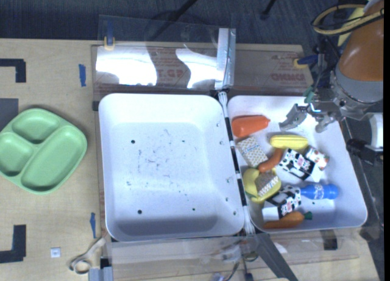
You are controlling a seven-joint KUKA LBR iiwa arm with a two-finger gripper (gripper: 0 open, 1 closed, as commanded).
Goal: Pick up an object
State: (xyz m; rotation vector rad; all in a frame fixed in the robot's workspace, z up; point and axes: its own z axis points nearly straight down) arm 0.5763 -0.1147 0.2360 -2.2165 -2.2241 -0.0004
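The right bin (pixel 350 170) holds a heap of toy items: an orange piece (pixel 249 125) at the back, a yellow banana-like piece (pixel 288 141), a black-and-white cow-patterned box (pixel 298 164), a blue bottle (pixel 320 192) and an orange carrot (pixel 284 222) at the front. My gripper (pixel 309 119) hangs over the back of this bin, just above and right of the yellow piece. Its fingers (pixel 294 115) stand spread apart and open, with nothing between them.
The left bin (pixel 122 115) lies beside the right one, split from it by a shared rim (pixel 234 152). A green divided plate (pixel 41 149) rests on the bench at far left. A clear plastic sheet (pixel 164 57) stands behind the bins. Cables hang near the arm at upper right.
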